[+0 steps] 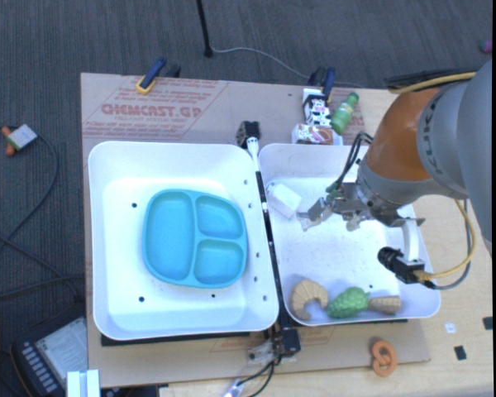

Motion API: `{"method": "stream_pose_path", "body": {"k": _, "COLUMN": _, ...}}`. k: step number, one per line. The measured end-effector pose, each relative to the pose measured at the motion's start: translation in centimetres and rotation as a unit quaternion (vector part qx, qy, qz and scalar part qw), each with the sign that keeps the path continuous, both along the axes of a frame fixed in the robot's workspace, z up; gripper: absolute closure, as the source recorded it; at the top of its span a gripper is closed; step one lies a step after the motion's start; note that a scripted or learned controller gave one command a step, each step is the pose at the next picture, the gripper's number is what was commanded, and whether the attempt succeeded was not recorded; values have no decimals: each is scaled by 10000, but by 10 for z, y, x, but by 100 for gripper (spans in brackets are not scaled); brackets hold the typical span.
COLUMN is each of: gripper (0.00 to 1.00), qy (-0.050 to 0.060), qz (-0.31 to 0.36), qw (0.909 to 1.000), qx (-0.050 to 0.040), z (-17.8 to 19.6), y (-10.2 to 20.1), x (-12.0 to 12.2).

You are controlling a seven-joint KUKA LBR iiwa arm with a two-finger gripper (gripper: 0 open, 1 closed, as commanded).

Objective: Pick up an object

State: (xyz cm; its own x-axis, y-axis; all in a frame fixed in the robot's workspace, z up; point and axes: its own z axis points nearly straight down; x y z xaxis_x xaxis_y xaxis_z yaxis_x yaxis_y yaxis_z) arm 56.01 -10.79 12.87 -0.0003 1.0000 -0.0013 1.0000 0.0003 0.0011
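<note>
While the arm (430, 147) reaches in from the right, its gripper (335, 209) hangs over the middle of the right bin (314, 157), toward that bin's left half; whether it is released or clenched I cannot tell, and nothing shows in its grasp. Just left of it, near the bin's left wall, lies a small white block (285, 197). Along the right bin's front edge sit three things in a row: a croissant (307, 298) toward the front left corner, a green toy (348, 302) touching or just beside it, and a tan piece (386, 305) at the green toy's right end. The left bin (116, 296) carries a blue plate (195, 238) with three compartments, lying about in its middle. On the bench behind the right bin stands a green bottle (343, 114) beside a small carton (317, 122). An orange ring (383, 357) lies on the bench's front edge, right of the bins' join.
</note>
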Motion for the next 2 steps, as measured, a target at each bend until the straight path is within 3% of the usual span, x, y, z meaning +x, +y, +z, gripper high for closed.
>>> {"method": "stream_pose_path", "body": {"k": 1, "gripper": 0, "qy": 20, "qz": 2, "qw": 10000, "qx": 1, "z": -24, "y": 1, "x": 53}}
{"method": "stream_pose_path", "body": {"k": 2, "gripper": 100, "qy": 14, "qz": 4, "qw": 10000, "qx": -8, "z": -14, "y": 0, "x": 53}}
